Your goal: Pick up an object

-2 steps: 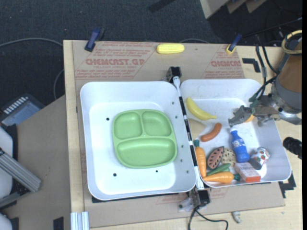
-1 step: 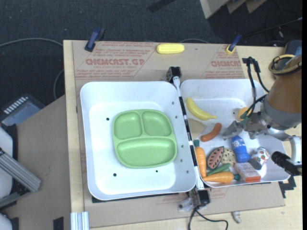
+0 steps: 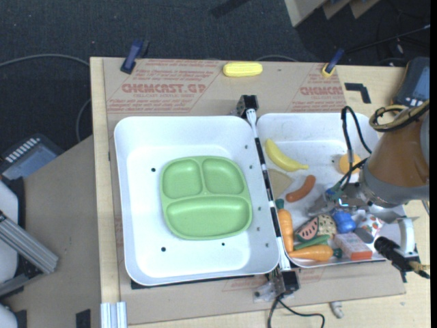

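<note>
**Arm low over the crowded right bin**

You see the gripper down inside the right bin, among the toy food at its near-right part. You cannot tell from this slant how it is set, nor whether anything sits in it. Just beside it lies a blue object, and near-left of that a watermelon slice. A carrot lies along the near wall, and another orange carrot lies along the left wall. A sausage lies left of the gripper; a banana is farther back. An orange piece shows behind the cable. The left bin holds a green divided plate at its middle.
</note>
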You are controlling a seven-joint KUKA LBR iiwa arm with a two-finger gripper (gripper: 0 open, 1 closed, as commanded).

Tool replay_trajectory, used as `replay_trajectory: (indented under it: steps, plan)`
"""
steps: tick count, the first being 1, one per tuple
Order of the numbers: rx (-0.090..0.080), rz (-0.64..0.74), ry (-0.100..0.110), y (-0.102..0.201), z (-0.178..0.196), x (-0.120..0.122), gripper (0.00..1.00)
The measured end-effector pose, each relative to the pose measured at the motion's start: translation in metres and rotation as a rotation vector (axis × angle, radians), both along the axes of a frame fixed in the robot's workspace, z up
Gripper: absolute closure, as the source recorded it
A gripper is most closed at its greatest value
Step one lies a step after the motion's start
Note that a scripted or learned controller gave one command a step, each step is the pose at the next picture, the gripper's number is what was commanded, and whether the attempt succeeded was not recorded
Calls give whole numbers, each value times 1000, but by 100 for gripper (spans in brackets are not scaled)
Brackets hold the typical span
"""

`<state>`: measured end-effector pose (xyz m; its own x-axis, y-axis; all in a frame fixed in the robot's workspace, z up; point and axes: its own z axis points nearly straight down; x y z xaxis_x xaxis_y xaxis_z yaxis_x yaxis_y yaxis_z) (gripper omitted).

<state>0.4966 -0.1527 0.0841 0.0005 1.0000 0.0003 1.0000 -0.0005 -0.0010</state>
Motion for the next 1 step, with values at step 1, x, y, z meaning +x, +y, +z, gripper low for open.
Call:
replay_trajectory:
  steps: [1]
  plan:
    - [-1, -1, -3, 0, 10, 1, 100]
